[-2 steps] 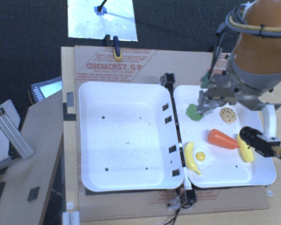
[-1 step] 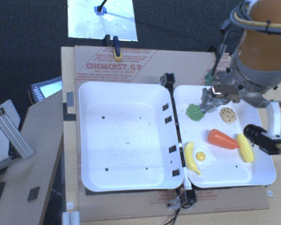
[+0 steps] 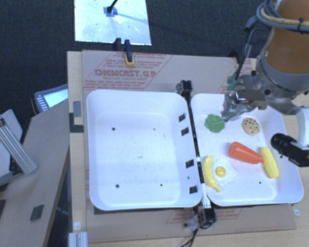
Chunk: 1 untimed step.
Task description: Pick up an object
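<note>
The robot's gripper (image 3: 229, 112) hangs low at the right of the frame, just above the green toy lettuce (image 3: 215, 123) in the right bin (image 3: 288, 192), nothing lifted yet, and I cannot tell how its jaws stand.

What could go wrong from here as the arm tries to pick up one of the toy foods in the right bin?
1. The gripper sits right at the edge of the green leafy toy, so a grasp may catch only its rim and slip.
2. The cookie lies close beside it and could get nudged.
3. The banana and fried egg touch, so reaching for one may drag the other.
</note>
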Each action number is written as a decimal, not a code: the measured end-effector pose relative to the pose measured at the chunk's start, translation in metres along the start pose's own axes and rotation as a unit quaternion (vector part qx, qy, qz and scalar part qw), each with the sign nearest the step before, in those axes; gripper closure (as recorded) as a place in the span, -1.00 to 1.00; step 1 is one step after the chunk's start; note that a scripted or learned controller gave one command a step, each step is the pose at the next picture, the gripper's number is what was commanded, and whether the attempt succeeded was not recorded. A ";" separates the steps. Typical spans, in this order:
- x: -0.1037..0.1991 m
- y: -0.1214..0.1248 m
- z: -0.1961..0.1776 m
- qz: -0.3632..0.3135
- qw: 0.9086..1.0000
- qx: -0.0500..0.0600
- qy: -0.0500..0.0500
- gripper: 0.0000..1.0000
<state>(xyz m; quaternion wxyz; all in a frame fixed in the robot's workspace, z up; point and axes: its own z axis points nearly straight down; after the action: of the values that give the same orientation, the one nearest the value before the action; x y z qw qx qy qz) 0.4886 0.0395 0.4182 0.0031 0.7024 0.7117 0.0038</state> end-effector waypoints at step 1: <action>0.000 0.001 -0.011 -0.003 1.000 -0.001 0.000 1.00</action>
<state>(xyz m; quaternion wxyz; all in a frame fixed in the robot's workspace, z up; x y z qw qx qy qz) 0.4894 0.0394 0.4291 0.0042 0.7004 0.7137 0.0047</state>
